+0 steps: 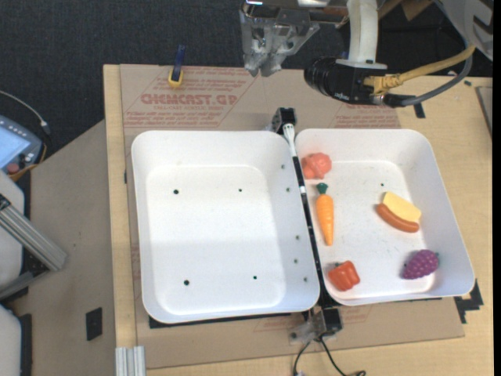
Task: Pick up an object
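Observation:
The right white bin holds several toy foods. A pink lump lies at its back left, and an orange carrot lies just in front of it along the left wall. Near the front left corner sits a red pepper. A yellow and orange slice rests toward the right, with purple grapes in front of it. My gripper hangs high over the cardboard behind both bins, well apart from every object. Nothing shows in its grasp.
The left white bin stands beside the right one, and a black divider strip runs between them. Both rest on a cardboard sheet with red lettering. A small yellow and blue clip sits at its back left.

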Controlling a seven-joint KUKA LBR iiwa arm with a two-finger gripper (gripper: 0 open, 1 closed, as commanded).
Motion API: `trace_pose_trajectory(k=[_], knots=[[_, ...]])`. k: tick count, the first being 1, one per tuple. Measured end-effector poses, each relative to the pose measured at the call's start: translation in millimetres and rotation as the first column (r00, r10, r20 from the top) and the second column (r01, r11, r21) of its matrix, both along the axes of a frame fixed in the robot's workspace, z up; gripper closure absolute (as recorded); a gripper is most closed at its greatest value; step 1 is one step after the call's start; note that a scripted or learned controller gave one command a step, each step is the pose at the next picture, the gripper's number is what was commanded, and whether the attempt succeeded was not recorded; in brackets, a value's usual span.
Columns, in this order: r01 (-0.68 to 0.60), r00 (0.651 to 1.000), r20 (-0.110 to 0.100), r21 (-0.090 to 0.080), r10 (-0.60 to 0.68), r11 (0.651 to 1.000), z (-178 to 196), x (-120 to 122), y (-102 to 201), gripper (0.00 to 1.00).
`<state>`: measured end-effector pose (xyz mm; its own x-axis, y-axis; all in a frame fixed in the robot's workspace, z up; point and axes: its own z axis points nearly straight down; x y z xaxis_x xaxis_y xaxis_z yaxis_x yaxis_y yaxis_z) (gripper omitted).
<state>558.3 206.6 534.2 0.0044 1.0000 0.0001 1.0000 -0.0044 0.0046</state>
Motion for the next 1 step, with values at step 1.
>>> trace_pose_trajectory(k=[1], knots=[[-0.005,1.0,-0.009,0.0,0.005,1.0,1.4,-82.9,-30.7,1.0]])
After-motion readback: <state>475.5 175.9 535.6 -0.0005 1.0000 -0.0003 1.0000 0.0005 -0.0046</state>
